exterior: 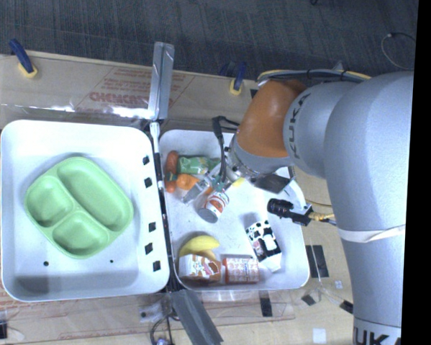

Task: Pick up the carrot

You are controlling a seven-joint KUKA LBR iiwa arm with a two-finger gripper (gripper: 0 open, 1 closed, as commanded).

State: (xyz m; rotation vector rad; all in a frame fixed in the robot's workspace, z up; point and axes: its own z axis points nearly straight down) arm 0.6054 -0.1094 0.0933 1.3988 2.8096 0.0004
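Approach step: gripper [216, 181], finger state impossible to tell, low in right bin [291, 277] beside small can [214, 203]; carrot [180, 181] just left of gripper; next, closing squarely on carrot.

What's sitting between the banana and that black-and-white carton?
Bare white bin floor lies between the banana and the carton, per the overhead camera.

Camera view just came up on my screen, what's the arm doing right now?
The KUKA arm is reaching into the right bin, its end effector low beside the carrot at the bin's upper left. The banana, a small can and some packets lie around it. The left bin holds a green divided plate.
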